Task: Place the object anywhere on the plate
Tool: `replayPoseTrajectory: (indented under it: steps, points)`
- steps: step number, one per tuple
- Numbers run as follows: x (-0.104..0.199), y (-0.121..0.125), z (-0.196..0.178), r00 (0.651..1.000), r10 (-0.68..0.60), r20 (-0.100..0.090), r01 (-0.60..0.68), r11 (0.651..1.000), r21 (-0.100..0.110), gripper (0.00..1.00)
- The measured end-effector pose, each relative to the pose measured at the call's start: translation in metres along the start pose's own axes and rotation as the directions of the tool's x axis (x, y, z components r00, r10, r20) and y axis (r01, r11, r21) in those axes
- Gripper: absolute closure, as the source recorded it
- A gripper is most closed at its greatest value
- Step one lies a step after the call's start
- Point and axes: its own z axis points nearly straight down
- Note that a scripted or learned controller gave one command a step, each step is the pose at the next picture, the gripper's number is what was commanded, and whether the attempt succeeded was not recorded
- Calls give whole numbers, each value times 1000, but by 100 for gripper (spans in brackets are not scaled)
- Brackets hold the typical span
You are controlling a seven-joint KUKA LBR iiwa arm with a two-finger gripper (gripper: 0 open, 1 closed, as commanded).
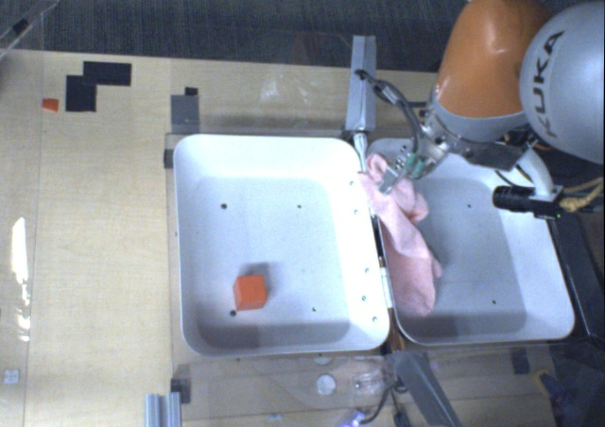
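Observation:
A pink cloth point(412, 250) hangs along the left side of the right bin point(501, 255), beside the divider between the two bins. Its upper end is bunched between the fingers of my gripper point(395, 176), which is shut on it at the bin's upper left corner. The rest of the cloth trails down toward the front of the bin, and its lower end rests on the bin floor. The grey arm with the orange band point(492, 47) reaches in from the upper right.
A small orange block point(250, 292) lies in the front left part of the left bin point(274, 189). A metal post point(361, 85) stands behind the divider. Black markers point(93, 83) and a small red square point(50, 105) sit on the bench at far left.

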Motion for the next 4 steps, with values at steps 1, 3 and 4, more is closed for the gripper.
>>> replayPoseTrajectory:
  steps: [1, 3, 4]
  points:
    - [56, 15, 5, 921, -390, -1, 390, 921, 0, 100]
    - [157, 53, 5, 662, -749, 0, 749, 662, -4, 100]
    - [157, 53, 5, 662, -749, 0, 749, 662, -4, 0]
